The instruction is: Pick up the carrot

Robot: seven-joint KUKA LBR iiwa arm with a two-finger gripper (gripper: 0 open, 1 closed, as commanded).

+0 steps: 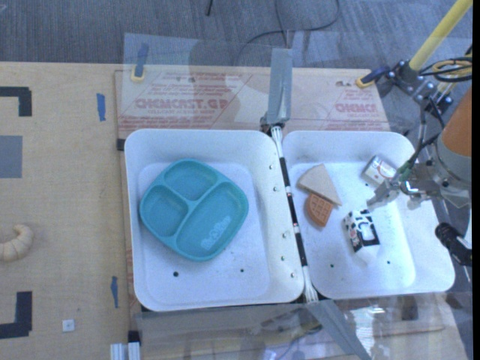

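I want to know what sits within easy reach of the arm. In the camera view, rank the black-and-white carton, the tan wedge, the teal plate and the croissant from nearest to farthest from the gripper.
From the gripper:
1. Black-and-white carton, right bin, just below it.
2. Tan wedge, right bin's left side.
3. Teal plate, left bin.
4. Croissant, on the bench at far left.

A: so where's the cam?
B: just one, fixed up high over the bench (pixel 60 126), tilted down at a slant. Far enough back to catch both white bins (pixel 150 276), with the gripper (pixel 379 186) coming in from the frame's right.
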